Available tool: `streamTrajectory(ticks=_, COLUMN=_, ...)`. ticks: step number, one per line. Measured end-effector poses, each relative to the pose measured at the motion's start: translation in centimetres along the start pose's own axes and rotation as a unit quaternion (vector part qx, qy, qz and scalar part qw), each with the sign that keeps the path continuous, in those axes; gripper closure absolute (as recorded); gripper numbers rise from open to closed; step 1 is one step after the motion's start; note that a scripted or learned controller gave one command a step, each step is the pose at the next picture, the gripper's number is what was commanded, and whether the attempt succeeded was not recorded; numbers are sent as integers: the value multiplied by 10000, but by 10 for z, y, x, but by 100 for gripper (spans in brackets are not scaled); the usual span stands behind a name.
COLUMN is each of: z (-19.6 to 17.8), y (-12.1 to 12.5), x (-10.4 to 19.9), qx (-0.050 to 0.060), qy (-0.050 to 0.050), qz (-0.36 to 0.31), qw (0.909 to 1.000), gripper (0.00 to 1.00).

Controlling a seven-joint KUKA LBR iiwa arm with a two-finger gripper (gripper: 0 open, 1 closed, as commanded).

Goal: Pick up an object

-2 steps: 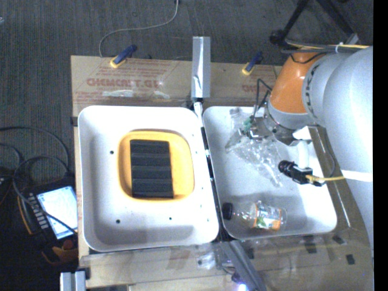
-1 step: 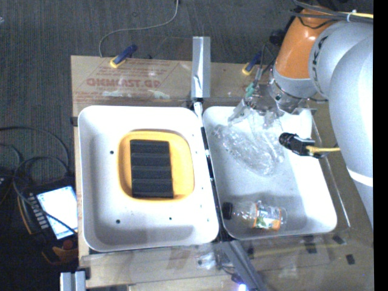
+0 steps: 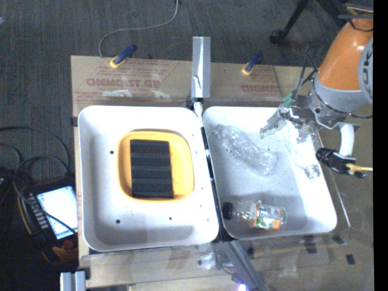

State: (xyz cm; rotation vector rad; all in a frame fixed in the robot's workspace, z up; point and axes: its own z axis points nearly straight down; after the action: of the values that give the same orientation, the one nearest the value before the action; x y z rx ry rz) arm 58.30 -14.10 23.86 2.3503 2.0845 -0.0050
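The right bin (image 3: 321,220) holds three things. A crumpled clear plastic bottle (image 3: 245,149) lies across its upper middle. A small bottle with an orange label and black cap (image 3: 259,214) rests on its side near the front wall. A clear plastic item (image 3: 307,159) sits by the right wall. In the left bin (image 3: 97,223) lies a yellow block with a black ribbed top (image 3: 154,165). My gripper (image 3: 285,131) hangs over the upper right part of the right bin, open, with nothing between its fingers. It sits right of the crumpled bottle and up-left of the clear item.
A metal post (image 3: 200,71) stands at the back between the bins. Two blue and yellow clamps (image 3: 123,54) (image 3: 251,62) hold the cardboard behind them. A black and yellow connector (image 3: 339,161) juts from the arm beside the right bin's wall.
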Motion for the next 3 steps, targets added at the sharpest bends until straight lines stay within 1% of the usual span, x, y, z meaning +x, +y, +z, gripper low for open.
streamTrajectory(ticks=1, z=-30, y=-18, x=-44, qx=-4, qy=2, qz=440, qw=9990, gripper=0)
streamTrajectory(ticks=2, z=89, y=-80, x=-16, qx=15, qy=18, qz=383, qw=9993, gripper=0)
streamTrajectory(ticks=3, z=103, y=44, x=-57, qx=7, qy=-4, qz=595, qw=9982, gripper=0)
